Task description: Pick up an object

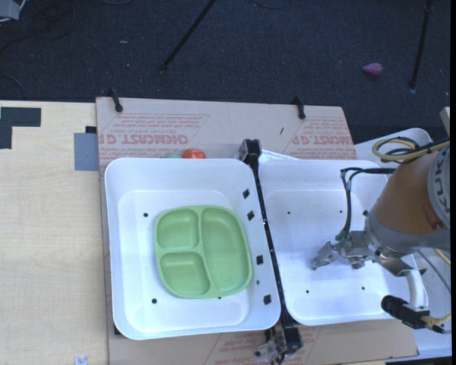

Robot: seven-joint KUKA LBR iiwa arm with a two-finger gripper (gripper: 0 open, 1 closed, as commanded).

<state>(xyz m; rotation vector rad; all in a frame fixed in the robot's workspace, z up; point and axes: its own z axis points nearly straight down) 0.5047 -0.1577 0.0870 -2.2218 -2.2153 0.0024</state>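
Note:
A light green divided plate (204, 250) lies flat in the left white bin (129, 280), slightly right of its middle. My gripper (328, 255) hangs low over the floor of the right white bin (304, 204), near that bin's centre, about a bin's half-width to the right of the plate. I see nothing held in it. The grey arm with its orange band (410, 200) comes in from the right.
A small red-orange object (193, 154) and a bit of green (171, 156) sit just behind the left bin's far rim on the cardboard. A black divider (263, 242) runs between the bins. Cables (395, 147) loop at the right.

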